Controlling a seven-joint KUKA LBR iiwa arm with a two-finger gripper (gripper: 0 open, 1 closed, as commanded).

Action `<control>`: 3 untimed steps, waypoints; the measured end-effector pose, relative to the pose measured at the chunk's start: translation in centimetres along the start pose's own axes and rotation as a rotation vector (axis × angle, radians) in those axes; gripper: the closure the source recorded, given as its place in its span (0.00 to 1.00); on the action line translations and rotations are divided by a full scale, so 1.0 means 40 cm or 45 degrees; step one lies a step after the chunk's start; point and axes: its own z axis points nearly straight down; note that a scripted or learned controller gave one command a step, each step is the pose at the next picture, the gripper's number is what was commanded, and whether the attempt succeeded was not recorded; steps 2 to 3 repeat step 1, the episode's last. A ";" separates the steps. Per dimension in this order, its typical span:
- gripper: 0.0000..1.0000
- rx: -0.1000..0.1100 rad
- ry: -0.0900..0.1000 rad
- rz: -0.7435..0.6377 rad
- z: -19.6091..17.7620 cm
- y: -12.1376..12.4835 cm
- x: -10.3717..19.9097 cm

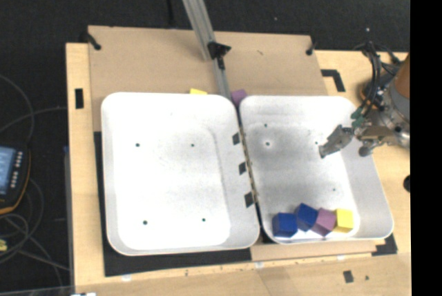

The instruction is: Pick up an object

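The gripper hung above the right bin near its right wall; whether its fingers were apart or together could not be told. Four cubes, blue, dark blue, purple and yellow, sat huddled against the bin's near wall, well apart from it.

We're looking down from one fixed camera above the table, at a slant, far enough to take in both white bins side by side.
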 end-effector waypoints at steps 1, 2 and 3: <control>0.00 0.015 0.006 -0.008 0.150 -0.038 0.122; 0.00 0.015 0.006 -0.008 0.150 -0.038 0.122; 0.00 0.015 0.006 -0.008 0.150 -0.038 0.122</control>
